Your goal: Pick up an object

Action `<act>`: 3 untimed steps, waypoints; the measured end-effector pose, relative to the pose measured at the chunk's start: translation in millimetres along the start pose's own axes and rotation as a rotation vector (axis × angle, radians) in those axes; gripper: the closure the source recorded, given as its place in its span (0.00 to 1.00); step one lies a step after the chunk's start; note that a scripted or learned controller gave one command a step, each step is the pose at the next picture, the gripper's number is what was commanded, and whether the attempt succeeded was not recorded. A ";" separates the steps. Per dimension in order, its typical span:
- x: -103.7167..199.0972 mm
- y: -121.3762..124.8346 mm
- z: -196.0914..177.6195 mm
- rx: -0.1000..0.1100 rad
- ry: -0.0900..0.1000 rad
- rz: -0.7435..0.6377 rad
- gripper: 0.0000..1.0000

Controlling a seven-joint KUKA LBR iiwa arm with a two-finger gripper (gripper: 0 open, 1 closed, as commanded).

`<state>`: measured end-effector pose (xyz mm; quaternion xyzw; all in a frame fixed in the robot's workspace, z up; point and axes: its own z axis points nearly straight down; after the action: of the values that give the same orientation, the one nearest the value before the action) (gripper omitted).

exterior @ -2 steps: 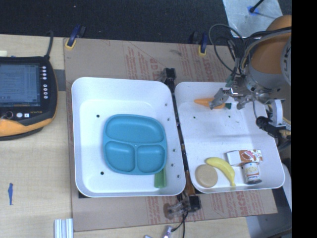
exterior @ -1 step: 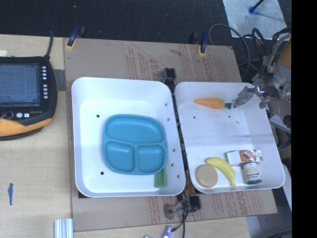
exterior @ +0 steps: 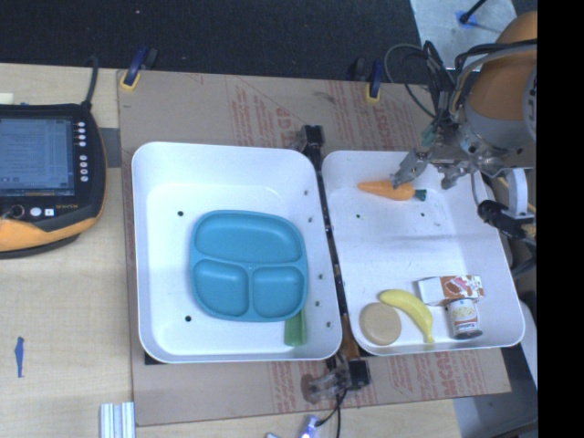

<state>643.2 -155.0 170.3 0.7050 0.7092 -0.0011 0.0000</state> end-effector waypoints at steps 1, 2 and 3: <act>61.9 3.6 72.2 0.004 0.000 -0.001 0.00; 20.4 11.2 79.6 0.010 0.002 0.006 0.00; -14.4 13.3 29.7 0.000 0.001 0.003 0.00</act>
<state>656.6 -169.3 140.6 0.7062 0.7080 -0.0006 -0.0004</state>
